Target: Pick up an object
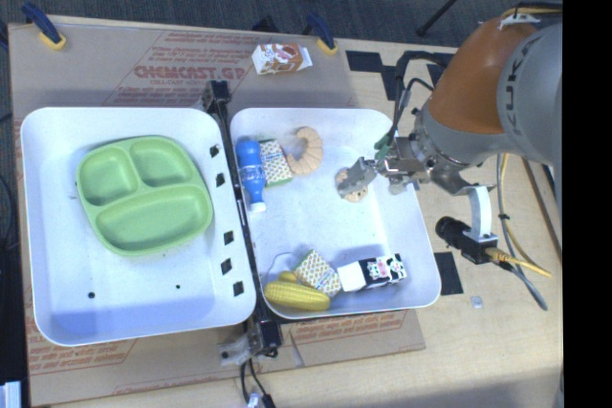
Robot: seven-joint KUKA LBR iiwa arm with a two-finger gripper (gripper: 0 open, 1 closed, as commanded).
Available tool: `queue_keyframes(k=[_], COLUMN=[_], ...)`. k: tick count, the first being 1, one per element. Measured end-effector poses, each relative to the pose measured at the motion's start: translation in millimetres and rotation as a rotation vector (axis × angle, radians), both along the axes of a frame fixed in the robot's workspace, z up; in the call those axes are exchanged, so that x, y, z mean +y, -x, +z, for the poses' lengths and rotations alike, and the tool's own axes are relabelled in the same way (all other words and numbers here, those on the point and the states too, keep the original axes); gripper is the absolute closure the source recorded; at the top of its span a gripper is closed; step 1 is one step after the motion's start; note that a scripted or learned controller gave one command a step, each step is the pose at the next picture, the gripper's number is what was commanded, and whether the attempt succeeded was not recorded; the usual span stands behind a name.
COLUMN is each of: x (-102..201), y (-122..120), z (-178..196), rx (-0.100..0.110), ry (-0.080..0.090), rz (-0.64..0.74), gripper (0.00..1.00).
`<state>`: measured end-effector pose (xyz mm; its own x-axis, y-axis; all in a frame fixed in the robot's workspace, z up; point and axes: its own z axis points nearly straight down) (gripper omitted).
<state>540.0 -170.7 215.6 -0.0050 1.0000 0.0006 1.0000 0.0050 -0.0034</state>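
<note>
My gripper (355, 179) hangs over the right part of the right bin (316, 225), reaching in from the right. A small tan round piece (357, 194) shows just under its tip; whether it is held is unclear. To its left lie a tan ring-shaped toy (308, 148), a checkered packet (275, 162) and a blue bottle (251, 172) along the bin's left wall. At the bin's front edge rest a yellow banana-like toy (296, 297), a second checkered packet (318, 272) and a black-and-white box (375, 272).
The left bin (57, 282) holds a green divided plate (143, 194). A snack packet (281, 58) lies on the cardboard behind the bins. Blue clamps (45, 26) (320, 29) grip the board's back edge. A black divider (234, 205) separates the bins.
</note>
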Motion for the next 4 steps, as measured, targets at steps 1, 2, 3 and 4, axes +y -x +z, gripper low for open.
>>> queue_keyframes(k=[1,2,3,4], x=[-7,26,25,83], y=[-50,-112,-112,-117], z=[-121,-123,-112,-9], rx=[-0.007,-0.004,-0.004,-0.005], ry=[0.002,0.0,0.0,0.0], rz=[0.005,0.001,0.005,0.002], gripper=[0.0,0.0,1.0,1.0])
